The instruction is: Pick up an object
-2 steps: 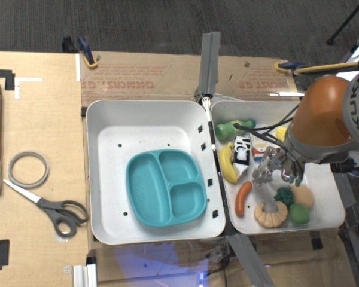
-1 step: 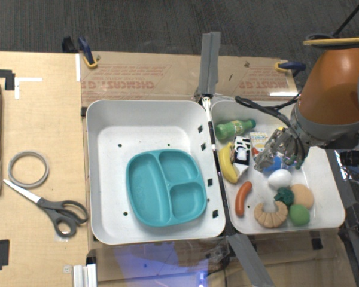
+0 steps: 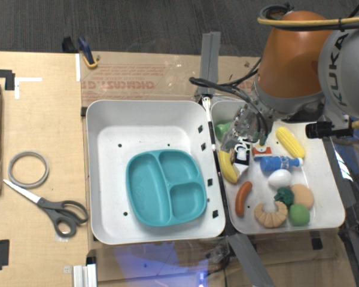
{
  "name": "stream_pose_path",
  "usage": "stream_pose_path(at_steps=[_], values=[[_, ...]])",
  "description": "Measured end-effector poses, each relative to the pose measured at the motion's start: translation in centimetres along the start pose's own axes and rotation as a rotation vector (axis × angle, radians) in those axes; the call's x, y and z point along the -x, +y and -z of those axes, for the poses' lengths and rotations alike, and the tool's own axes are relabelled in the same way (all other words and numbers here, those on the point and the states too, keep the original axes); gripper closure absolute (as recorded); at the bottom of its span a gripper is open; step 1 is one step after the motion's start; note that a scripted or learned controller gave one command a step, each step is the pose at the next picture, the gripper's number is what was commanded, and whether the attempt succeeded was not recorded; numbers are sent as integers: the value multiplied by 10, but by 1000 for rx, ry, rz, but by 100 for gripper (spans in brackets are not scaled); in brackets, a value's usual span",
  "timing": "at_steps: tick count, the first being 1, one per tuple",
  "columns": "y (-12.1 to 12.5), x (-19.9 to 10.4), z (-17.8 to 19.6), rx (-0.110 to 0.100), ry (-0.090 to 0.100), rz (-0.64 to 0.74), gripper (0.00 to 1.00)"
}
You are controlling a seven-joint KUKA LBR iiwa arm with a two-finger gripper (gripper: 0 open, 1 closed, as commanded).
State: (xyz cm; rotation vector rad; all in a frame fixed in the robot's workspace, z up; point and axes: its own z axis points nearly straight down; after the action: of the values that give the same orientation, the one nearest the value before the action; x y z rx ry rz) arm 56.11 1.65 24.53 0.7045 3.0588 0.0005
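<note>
Over the right bin (image 3: 329, 220) the gripper (image 3: 245, 137) hangs above a banana (image 3: 228, 166) — nothing visibly lifted yet — its grip I cannot tell.

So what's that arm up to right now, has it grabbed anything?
Gripper low in right bin, grip unclear. Nothing seen held. Banana and hot dog close by; corn alongside.

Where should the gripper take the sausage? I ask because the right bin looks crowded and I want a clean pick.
Grip the sausage across its middle, coming straight down from above. It lies flat and long, running near to far, so the fingers should close on its narrow left and right sides. Its left side faces the bin wall, and the pretzel sits near its lower right, so the middle probably offers more room.
</note>
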Motion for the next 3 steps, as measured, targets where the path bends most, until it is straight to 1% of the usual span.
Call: stream_pose_path(at_steps=[1,2,3], values=[[-109,72,5,-1,-1,-59,100],[-139,59,-121,-2,2,-150,100],[-80,75,-10,-1,-1,-210,100]])
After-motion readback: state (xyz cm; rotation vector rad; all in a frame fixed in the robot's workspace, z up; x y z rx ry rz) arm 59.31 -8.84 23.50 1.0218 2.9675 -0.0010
